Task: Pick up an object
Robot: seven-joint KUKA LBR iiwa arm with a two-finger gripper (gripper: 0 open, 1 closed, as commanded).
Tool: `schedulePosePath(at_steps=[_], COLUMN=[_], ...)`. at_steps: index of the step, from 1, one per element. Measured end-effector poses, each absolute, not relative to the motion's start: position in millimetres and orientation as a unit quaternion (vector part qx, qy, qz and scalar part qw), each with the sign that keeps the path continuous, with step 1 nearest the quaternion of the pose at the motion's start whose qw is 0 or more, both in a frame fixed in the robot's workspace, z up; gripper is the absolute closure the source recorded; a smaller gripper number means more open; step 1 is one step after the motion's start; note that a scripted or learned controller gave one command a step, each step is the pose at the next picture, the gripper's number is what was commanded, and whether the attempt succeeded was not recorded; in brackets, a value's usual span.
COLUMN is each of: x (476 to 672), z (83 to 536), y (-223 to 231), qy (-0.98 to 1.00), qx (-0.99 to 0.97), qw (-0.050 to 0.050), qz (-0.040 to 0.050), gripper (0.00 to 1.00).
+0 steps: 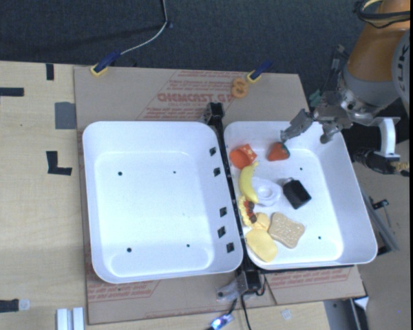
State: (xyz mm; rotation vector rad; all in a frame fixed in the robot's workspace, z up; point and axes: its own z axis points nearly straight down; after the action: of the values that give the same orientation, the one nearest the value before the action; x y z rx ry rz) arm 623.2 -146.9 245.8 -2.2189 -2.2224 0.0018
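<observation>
Reaching in over the right white bin [344, 205], the two-finger gripper [304, 133] spreads wide, holding nothing; one fingertip sits just beside, perhaps touching, the small red-orange wedge [278, 152], seemingly lining up a grasp.

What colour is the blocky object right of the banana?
Black, clearest in the camera view.

The arm [378, 53] is cut off by the picture's right and top edges, so little beyond its orange band and wrist shows. Against the right bin's [344, 253] left wall, the banana [248, 182] partly covers the small things packed beside it; a dark red bit [248, 210] below it is too small to name, perhaps a berry. The cable [162, 12] leaves at the top edge.
</observation>
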Motion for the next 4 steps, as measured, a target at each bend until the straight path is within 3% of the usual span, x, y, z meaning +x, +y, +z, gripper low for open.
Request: schedulePosePath(at_steps=[1,2,3,4], x=[649.3,649.4,627.2,628.1], z=[179.5,193.8,183.3,193.5], y=[-86.6,-89.9,33.9,26.4], qy=[-0.71,-0.708,-0.712,-0.709], qx=[-0.705,-0.706,-0.703,-0.706], qw=[0.003,0.001,0.003,0.002], qz=[0.0015,0.0005,0.0002,0.0011], gripper=[0.0,1.0,1.0,1.0])
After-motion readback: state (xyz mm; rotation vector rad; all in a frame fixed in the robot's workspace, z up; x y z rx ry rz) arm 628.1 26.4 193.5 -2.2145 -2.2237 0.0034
